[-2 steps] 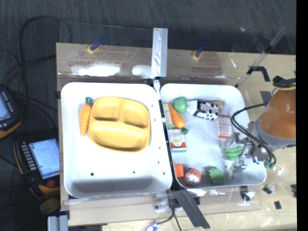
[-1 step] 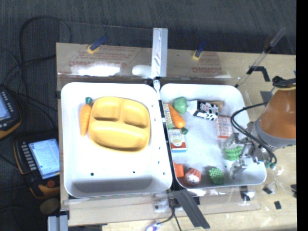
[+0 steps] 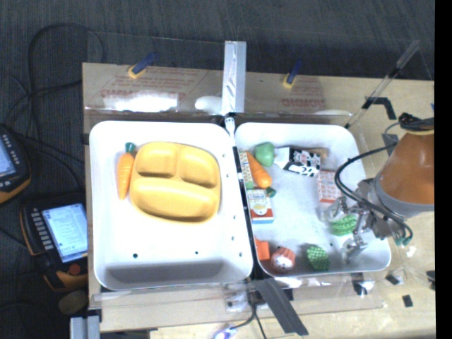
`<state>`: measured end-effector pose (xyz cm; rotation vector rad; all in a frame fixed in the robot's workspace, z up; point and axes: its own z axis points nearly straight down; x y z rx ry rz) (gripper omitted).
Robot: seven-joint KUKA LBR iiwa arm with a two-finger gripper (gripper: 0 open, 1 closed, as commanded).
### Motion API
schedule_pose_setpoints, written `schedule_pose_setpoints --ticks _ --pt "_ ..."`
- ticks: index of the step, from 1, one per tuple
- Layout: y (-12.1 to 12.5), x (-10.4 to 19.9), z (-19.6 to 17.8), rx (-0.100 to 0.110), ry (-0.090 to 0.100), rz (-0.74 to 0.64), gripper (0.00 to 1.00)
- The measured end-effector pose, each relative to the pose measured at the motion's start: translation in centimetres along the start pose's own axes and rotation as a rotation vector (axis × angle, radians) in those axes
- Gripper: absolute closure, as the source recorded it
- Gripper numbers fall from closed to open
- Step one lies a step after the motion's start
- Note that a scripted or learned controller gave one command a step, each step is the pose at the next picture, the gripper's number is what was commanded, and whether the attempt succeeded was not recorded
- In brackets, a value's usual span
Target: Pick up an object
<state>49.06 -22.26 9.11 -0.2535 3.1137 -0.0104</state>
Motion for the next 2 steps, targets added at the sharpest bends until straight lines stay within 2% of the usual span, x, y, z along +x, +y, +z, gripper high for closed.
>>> schedule_pose_setpoints --ticks 1,2 --pt "1.5 -8.4 0.2 -0.003 0.002 0.105 0.0" --pt "-0.7 -3.8 0.1 -0.002 0.005 0.041 0.0"
